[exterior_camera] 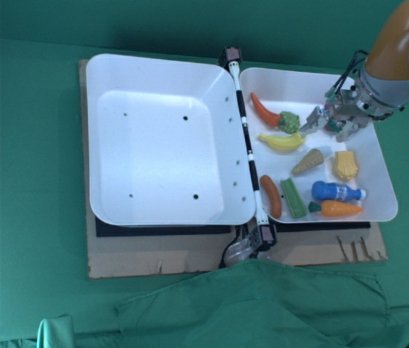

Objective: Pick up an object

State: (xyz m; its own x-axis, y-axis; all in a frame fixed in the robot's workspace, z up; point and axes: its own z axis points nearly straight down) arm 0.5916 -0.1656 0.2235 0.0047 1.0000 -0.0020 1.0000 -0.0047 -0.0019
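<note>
The arm hangs over the right bin (378, 167), its gripper (333, 120) low near the far half of that bin, and this reads as the approach step: nothing sits between the jaws that I can make out. Whether they are spread or pressed together, I cannot tell from this angle. Candidates lie all around: a broccoli piece (288, 121) and red chilli (263, 110) just left of the gripper, a banana (282, 142) below them, a corn cob (307, 162) and a yellow piece (345, 164) nearer the middle. Along the near wall lie a blue bottle (335, 191), a carrot (337, 209), a green stick (293, 198) and a sausage (270, 196).

The next move, I judge, calls for settling on one item and dropping straight onto it. The far part of the bin has bare floor; the near wall is crowded. The left bin (110, 78) offers wide room across the divider (244, 133)
</note>
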